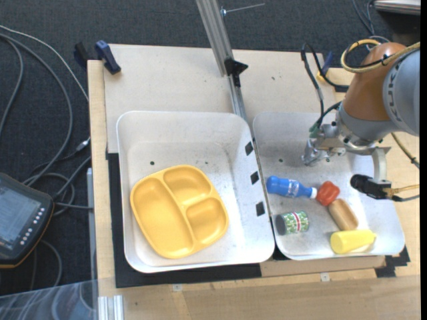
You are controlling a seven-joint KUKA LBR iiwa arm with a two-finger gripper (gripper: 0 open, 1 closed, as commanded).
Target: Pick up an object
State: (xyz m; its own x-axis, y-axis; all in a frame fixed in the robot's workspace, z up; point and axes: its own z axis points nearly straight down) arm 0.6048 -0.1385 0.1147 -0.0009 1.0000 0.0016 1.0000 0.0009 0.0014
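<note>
While a yellow tray point(179, 210) lies in the left bin point(133, 129) toward its front left corner, the right bin point(283, 129) carries the rest. A blue bottle point(290, 187) lies near its middle, a green can point(293, 223) by the front left corner, then a red cap point(327, 193), a tan block point(343, 213) and a yellow block point(351, 241) at the front edge. The gripper point(313, 156) hangs over the bin's back half, above the bottle; whether its fingers are apart or together cannot be told.

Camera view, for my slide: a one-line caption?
Hand over right bin above blue bottle; yellow tray in left bin.
</note>
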